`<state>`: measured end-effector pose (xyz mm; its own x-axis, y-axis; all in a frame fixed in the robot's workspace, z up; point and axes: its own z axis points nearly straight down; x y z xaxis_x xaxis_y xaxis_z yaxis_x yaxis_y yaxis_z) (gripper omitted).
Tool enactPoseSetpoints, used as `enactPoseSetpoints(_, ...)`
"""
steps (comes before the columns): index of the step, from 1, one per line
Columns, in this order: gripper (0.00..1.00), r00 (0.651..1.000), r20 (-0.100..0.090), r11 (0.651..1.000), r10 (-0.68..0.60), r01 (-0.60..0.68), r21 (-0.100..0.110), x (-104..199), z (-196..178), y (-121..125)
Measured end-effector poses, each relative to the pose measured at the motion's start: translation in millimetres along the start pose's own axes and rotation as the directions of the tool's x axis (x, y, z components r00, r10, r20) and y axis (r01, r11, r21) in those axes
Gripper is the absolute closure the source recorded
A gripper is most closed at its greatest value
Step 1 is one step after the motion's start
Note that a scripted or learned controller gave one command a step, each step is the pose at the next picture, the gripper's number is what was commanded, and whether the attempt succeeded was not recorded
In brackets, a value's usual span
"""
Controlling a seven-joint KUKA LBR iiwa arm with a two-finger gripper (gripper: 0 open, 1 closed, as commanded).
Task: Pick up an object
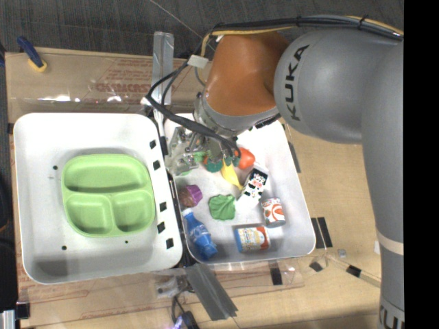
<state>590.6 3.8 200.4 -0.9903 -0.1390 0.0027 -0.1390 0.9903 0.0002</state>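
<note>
Object candidates lie in the right bin under the gripper, whose state you cannot tell; your blue bottle looks light, rigid, slippery: take it mid-body

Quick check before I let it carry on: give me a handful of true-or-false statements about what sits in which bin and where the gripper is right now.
1. The green divided tray lies in the left bin. True.
2. The blue bottle lies in the left bin with the tray. False: it lies in the right bin, near its front left corner.
3. The gripper is over the right bin, at its back left part. True.
4. The red and white can stands outside both bins on the bench. False: it sits inside the right bin, toward its right side.
5. The green leaf-shaped toy lies between the purple object and the can. True.
</note>
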Motion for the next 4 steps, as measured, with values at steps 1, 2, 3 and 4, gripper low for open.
enactPoseSetpoints(1,1.0,0.993,0.01,0.993,0.117,-0.117,0.001,-36.3,-73.3,4.2)
enactPoseSetpoints(2,1.0,0.993,0.009,0.994,0.113,-0.114,0.001,-36.6,-82.3,4.2)
enactPoseSetpoints(3,1.0,0.994,0.012,0.994,0.112,-0.112,0.002,-37.5,-93.3,4.0)
enactPoseSetpoints(4,1.0,1.0,-0.004,1.0,0.008,-0.008,0.0,74.4,10.7,-30.6)
